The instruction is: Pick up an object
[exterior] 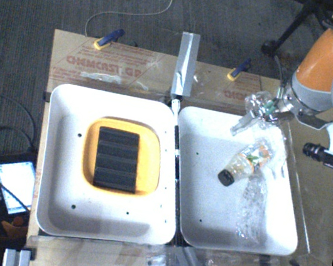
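Observation:
A small clear plastic bottle (249,161) with a black cap lies on its side in the right bin (199,199), its cap pointing toward the lower left. In the left bin (54,192) lies a yellow block with a black ridged top (117,157). My gripper (261,108) hangs over the far right corner of the right bin, a short way above and beyond the bottle and apart from it. I see nothing held in it.
A glossy clear streak, perhaps thin plastic film (252,205), lies in the right bin below the bottle. A metal post (185,65) stands behind the ridge between the bins. Two blue-and-yellow clamps (108,39) hold the back board.

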Tool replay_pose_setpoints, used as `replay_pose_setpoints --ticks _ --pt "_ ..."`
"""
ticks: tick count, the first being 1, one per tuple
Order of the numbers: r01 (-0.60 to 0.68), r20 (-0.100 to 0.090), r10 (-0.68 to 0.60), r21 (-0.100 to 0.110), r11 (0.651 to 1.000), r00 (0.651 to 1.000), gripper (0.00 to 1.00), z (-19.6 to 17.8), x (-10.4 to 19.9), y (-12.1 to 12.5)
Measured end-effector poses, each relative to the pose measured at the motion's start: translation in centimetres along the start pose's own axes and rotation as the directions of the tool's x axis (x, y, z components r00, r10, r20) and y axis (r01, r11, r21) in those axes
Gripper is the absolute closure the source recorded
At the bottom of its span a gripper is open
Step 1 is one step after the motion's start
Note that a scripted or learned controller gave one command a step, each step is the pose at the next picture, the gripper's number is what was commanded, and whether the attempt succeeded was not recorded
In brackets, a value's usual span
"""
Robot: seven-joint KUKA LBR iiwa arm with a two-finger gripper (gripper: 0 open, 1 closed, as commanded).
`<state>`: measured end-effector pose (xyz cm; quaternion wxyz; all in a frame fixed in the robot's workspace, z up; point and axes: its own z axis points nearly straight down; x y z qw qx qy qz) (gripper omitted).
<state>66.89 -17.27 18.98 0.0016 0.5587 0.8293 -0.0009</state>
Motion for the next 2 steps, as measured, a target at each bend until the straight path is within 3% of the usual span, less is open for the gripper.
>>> replay_pose_setpoints --ticks 1,2 --pt "0.327 0.001 -0.327 -0.001 0.945 0.945 1.00 -2.8 -3.7 -1.5" --pt "0.707 -0.001 -0.707 -0.005 0.707 0.707 1.00 -1.0 0.0 -2.2"
